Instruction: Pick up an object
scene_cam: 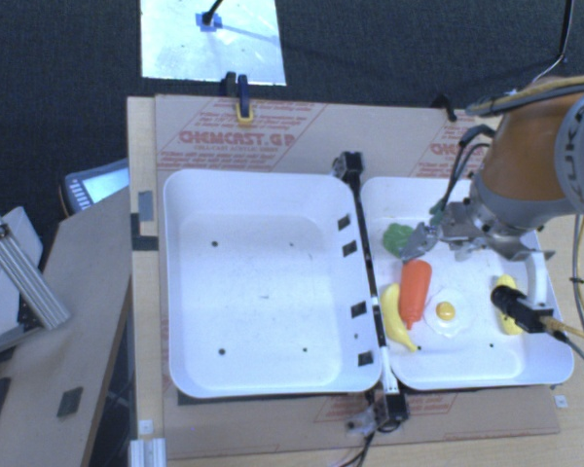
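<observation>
Tool over orange carrot, beside yellow banana

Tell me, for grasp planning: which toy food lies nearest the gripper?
The green one, right beside the gripper; the carrot, banana and egg lie lower.

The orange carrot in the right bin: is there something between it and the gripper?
Nothing visible stands between them. The gripper hangs just above the top end of the orange carrot. A green object lies close on the gripper's left, and a yellow banana lies alongside the carrot's left.
</observation>
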Available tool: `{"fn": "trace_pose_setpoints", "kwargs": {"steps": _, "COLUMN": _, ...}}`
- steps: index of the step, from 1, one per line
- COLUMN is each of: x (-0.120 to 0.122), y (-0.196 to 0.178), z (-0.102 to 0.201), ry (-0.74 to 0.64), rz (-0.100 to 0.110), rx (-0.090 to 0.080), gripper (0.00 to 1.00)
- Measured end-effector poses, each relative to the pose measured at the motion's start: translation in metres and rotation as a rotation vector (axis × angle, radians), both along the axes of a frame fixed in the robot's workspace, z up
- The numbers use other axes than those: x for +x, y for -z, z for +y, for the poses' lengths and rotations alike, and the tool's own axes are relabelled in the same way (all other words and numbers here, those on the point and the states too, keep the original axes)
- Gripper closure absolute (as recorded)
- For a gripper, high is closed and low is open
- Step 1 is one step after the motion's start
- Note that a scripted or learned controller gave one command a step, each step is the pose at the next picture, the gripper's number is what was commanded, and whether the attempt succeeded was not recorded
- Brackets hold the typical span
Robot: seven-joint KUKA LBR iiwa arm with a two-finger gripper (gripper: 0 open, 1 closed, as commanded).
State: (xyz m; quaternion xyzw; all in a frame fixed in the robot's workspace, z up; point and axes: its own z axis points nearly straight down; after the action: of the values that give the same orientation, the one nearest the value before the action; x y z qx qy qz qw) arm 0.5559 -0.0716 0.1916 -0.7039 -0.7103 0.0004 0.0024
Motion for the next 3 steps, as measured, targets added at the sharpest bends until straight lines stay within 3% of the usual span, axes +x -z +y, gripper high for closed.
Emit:
{"fn": "trace_pose_setpoints", "kwargs": {"steps": 1, "x": -0.008, "y": 0.105, "z": -0.011, "ry": 0.009, "rz": 0.005, "rx": -0.002, "gripper": 0.0}}
{"fn": "trace_pose_setpoints", "kwargs": {"steps": 2, "x": -0.004, "y": 0.088, "z": -0.011, "ry": 0.008, "rz": -0.006, "rx": -0.003, "gripper": 1.0}}
{"fn": "trace_pose_setpoints", "kwargs": {"steps": 3, "x": -0.016, "y": 0.002, "z": 0.07, "ry": -0.004, "rz": -0.013, "rx": 0.001, "gripper": 1.0}}
